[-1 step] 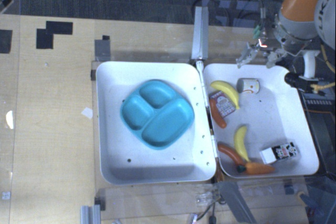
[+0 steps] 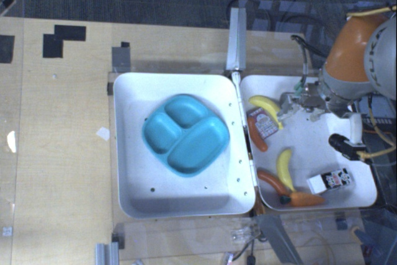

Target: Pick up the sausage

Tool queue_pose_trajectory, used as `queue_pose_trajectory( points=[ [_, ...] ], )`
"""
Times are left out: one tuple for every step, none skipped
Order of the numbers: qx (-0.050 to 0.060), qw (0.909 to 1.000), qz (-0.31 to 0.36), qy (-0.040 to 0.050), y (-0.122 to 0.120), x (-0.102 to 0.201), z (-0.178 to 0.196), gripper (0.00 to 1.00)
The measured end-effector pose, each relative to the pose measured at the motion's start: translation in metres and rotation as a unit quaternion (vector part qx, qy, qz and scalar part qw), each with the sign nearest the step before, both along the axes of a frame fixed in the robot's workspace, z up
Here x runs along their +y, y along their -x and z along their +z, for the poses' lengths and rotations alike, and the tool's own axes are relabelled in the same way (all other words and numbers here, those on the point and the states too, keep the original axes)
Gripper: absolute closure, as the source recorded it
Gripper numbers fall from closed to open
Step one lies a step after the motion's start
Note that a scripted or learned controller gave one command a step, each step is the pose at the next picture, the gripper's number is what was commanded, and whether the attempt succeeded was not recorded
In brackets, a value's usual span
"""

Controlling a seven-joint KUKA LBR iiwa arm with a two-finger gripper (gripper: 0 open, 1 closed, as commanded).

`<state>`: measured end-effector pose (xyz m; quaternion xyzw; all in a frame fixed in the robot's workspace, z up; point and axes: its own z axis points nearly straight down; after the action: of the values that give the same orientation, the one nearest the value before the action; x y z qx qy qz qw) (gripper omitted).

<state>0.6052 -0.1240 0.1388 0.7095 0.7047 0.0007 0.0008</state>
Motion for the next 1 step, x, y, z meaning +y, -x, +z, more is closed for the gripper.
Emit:
queue_pose_trajectory(
  points=[
    [-0.004,0.9916,-0.129,-0.0005,0.0602,-0.0376,-0.0502,0.0]
  ],
)
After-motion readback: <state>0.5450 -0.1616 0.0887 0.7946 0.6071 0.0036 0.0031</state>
